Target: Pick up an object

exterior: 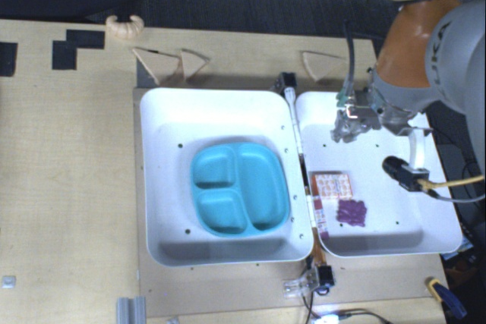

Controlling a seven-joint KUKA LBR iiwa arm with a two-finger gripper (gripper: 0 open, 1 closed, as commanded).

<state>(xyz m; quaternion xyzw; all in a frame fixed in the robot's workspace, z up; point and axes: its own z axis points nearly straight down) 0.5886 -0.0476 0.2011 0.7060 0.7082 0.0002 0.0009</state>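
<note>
Gripper (351,125) hangs at right bin's (433,235) twelve o'clock, jaw spread indiscernible; candidate pick, purple lump (351,212), lies at six o'clock beside patterned card (332,184), probably light, soft; best pinched across its middle.

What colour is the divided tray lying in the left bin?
Light blue, turquoise-like; the divided tray shows plainly in the camera view, inside the left bin.
</note>
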